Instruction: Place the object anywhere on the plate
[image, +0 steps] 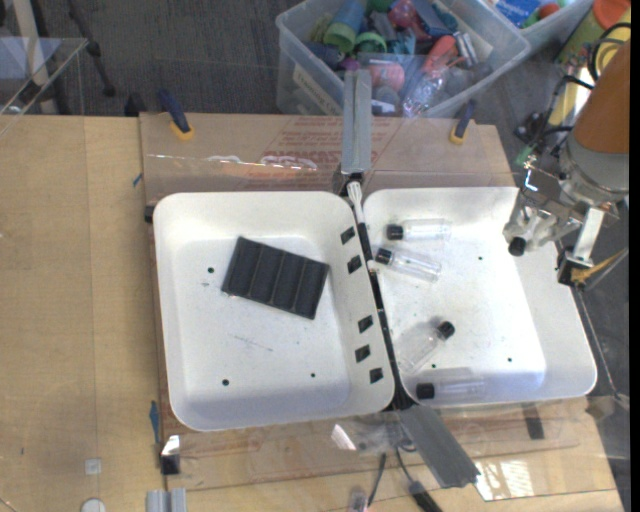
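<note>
A dark ridged rectangular plate (275, 277) lies flat in the left bin (190, 390), turned slightly askew. Several clear vials with black caps lie in the right bin (560, 375): one (418, 231) at the back, one (407, 262) just in front of it, one (428, 340) near the middle and one (450, 385) against the front wall. My gripper (545, 235) hangs over the right bin's far right edge, well away from the plate and to the right of the vials. A small dark tip shows at its lower left.
A divider with black clips (362, 300) separates the two bins. A clear tub of colourful toys (400, 45) stands behind the bins. A grey flat bar (435, 450) lies on the bench in front. Cables hang by the arm at right.
</note>
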